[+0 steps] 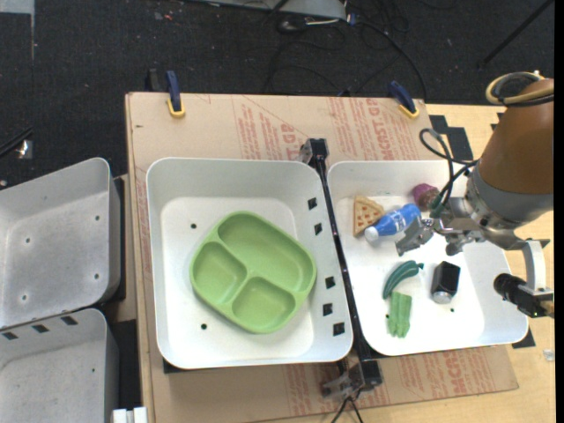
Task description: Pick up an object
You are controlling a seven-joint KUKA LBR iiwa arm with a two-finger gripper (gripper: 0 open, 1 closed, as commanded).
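The right bin [493, 324] holds a triangular tan cracker [366, 213], a blue bottle [393, 223] lying on its side, a purple item [426, 193], a dark green curved pod [402, 277], a light green piece [399, 315] and a small black block [446, 281]. My gripper [432, 241] hangs over the middle of this bin, just right of the bottle and above the black block. Its fingers are spread open, with nothing between them. The arm partly hides the purple item.
A green divided plate [253, 271] lies in the left bin [176, 192]. A dark divider with clips [330, 236] runs between the bins. A grey tray [53, 227] sits off the bench to the left. Cables [441, 148] hang by the arm.
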